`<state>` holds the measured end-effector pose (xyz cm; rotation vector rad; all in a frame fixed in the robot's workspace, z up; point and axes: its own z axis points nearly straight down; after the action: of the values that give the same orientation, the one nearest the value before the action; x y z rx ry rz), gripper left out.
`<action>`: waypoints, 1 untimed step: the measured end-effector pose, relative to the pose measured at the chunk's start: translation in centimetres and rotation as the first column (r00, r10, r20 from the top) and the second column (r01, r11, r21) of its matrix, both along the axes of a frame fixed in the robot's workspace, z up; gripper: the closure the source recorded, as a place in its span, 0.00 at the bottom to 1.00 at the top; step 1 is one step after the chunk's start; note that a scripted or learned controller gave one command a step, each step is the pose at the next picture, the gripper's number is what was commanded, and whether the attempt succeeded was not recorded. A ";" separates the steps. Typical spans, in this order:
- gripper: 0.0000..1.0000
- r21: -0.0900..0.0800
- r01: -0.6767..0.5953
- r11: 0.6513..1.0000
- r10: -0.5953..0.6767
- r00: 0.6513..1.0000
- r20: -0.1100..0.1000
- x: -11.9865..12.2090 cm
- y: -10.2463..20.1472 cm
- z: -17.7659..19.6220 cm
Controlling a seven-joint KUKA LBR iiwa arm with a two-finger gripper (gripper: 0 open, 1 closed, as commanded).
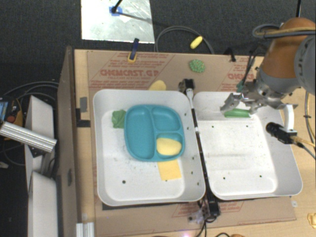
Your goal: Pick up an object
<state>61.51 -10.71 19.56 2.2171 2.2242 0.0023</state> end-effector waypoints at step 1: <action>0.00 0.000 0.000 1.000 0.000 1.000 -0.003 2.0 -0.9 -9.4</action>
<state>63.54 -11.59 10.15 2.2188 2.2249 -0.0009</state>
